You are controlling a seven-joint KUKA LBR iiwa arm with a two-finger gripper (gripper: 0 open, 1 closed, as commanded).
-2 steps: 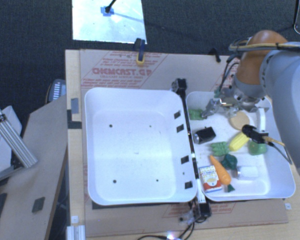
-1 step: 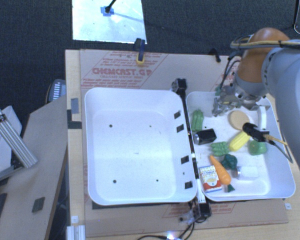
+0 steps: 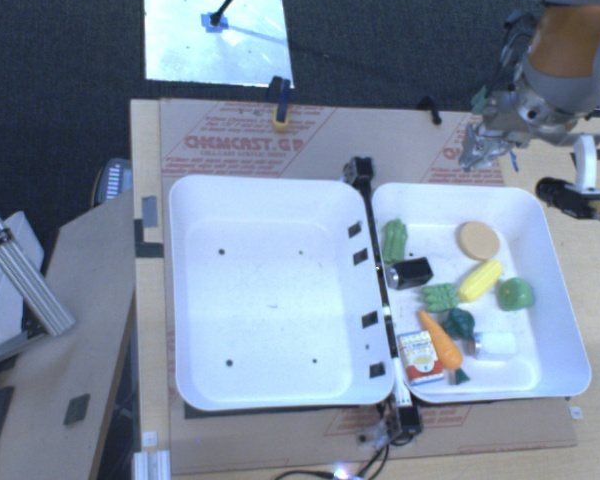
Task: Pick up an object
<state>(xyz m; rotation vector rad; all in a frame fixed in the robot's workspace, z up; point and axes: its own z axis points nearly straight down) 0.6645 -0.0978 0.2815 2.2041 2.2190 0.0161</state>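
The gripper (image 3: pixel 477 153) hangs at the upper right of the frame, above the far rim of the right bin (image 3: pixel 550 268), and from this angle I cannot tell whether it is open or closed; nothing shows in it. Below it, toward the lower right, the right bin holds all the candidates: a tan disc (image 3: pixel 478 239) nearest the gripper, a yellow corn cob (image 3: pixel 480 280) just beside it, a green ball (image 3: pixel 515 293) toward the right wall, and a carrot (image 3: pixel 441 342) crowded against a small carton (image 3: pixel 420 357) near the bottom. The left bin (image 3: pixel 270 288) sits to the centre-left. Best bet, I'd say: go for the green ball or the disc, since each has free space around it. Come straight down, centred, and steer clear of that tangle by the carrot.
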